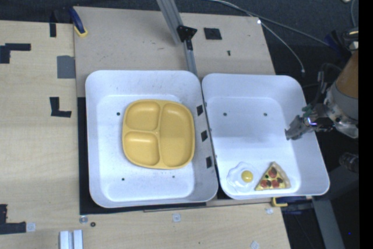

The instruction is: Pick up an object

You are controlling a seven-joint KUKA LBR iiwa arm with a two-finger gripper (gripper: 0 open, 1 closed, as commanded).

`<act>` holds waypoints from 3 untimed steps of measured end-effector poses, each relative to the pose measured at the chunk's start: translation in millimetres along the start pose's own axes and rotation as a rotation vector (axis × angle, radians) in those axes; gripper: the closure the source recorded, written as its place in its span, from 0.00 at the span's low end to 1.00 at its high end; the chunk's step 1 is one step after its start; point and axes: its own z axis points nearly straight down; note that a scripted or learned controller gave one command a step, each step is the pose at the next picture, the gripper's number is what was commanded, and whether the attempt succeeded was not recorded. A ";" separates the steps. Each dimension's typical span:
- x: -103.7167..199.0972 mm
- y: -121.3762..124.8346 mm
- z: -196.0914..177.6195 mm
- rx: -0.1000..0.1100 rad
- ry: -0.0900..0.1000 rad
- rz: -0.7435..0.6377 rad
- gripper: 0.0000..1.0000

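Two bins sit side by side on your bench (35, 125), and the pick has not yet begun. The left bin (99, 125) holds a yellow plate (158, 134) with three compartments, lying flat near its middle. The right bin (256, 102) holds two small toys at its near edge: an egg (242, 176), white with a yellow yolk, and a pizza slice (274, 177) just beside it on the right. The two look close together, and you cannot tell whether they touch.

Your gripper (294, 130) reaches in over the right rim of the right bin, at about mid-height of that bin in the picture. It is dark and small here, so whether it is open or closed cannot be told; nothing is visibly held in it. The arm (349, 81) stands off at the right edge.

Judged from this, you are in the approach step. The nearest targets are the egg and the pizza slice, both nearer the camera than the gripper and a little left of it, near but clearly apart. The plate is well apart, across the divide between bins.

The next move calls for travel toward the near edge of the right bin, then a descent over one toy. Both are flat and low, so a grasp will likely be hard, and the bin wall close by could get in the way.
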 end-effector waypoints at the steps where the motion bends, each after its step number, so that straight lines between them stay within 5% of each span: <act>1: -3.3 6.5 -61.3 -0.001 -0.001 0.000 1.00; 3: 102.3 15.8 -55.7 0.006 0.003 -0.005 1.00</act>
